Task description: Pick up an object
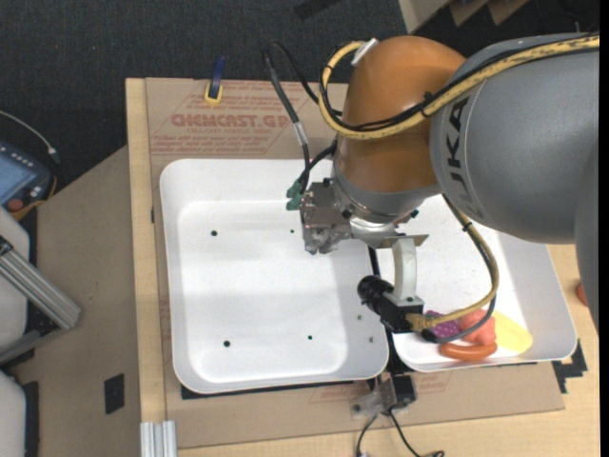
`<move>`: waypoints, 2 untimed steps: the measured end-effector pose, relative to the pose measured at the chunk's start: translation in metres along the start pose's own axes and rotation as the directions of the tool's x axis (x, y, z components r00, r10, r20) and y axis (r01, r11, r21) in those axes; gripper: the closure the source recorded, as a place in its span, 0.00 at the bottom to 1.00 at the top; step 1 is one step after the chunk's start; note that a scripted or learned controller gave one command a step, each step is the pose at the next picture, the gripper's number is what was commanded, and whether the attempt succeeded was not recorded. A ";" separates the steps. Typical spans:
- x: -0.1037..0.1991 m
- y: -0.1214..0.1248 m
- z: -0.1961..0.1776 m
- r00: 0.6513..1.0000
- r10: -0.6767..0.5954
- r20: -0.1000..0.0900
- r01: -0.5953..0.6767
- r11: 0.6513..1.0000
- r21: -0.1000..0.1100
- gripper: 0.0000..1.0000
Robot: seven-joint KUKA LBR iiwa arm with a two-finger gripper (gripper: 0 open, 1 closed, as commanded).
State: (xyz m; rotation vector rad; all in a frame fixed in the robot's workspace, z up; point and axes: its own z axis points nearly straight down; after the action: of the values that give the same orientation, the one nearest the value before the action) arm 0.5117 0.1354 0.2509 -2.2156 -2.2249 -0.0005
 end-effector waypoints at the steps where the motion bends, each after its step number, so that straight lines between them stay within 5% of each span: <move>1: 0.050 0.001 0.006 1.000 -0.002 -0.001 0.002 1.000 -0.002 1.00; 2: 0.091 0.020 0.041 1.000 0.000 0.001 0.000 1.000 0.000 1.00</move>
State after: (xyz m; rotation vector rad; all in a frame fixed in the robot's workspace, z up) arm 0.5311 0.2270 0.2103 -2.2162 -2.2254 -0.0002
